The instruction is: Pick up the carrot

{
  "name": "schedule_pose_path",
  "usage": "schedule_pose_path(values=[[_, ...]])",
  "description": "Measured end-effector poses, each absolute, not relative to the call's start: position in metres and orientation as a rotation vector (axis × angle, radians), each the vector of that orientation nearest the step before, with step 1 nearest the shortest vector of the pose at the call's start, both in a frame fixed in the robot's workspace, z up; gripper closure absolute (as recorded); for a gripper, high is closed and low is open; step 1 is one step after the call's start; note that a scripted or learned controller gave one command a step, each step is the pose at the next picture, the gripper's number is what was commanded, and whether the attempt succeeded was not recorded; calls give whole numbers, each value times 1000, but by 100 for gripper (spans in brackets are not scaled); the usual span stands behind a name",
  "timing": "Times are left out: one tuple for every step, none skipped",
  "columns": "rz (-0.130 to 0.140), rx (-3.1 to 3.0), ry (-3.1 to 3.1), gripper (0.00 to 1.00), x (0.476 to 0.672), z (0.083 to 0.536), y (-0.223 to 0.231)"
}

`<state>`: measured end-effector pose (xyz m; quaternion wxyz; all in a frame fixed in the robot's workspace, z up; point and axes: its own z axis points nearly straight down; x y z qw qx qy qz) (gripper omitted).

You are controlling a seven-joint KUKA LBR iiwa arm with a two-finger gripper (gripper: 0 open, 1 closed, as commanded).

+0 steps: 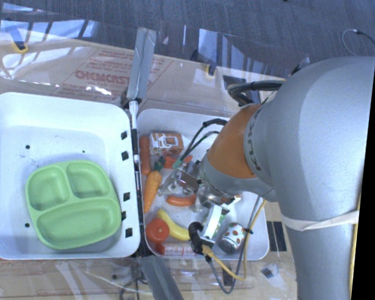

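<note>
Carrot (150,190) lies in the right bin (197,124), lengthwise just beside its left wall, near the divider between the two bins. Expect it to be light and stiff, likely smooth moulded play food (a guess from the sheen), so it could roll or squirt out of a pinch. Take hold across its width at the thicker middle, not at the narrow tip. Note the wall sits close on one side, leaving little room there. Look: plain orange, elongated, seeming to taper toward the near end. A small green bit at its far end may be the leaf top, too small to be sure. Neighbours crowd it: a brownish sausage-like piece (145,153) beyond it, a red tomato (158,230) and a yellow banana (174,227) nearer the front. Gripper (182,177) hangs over the middle of the right bin, right of the carrot and apart from it. You cannot tell how far open it is, the wrist hides that, and nothing shows in its hold. Left bin (43,124) holds a green divided plate (73,219)
</note>
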<state>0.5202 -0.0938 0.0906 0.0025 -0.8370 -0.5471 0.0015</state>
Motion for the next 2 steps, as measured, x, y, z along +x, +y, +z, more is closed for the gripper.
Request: schedule_pose_path(values=[[6,-2424,-1986,0,489,90,-90],[9,-2420,-1988,100,489,99,-91]])
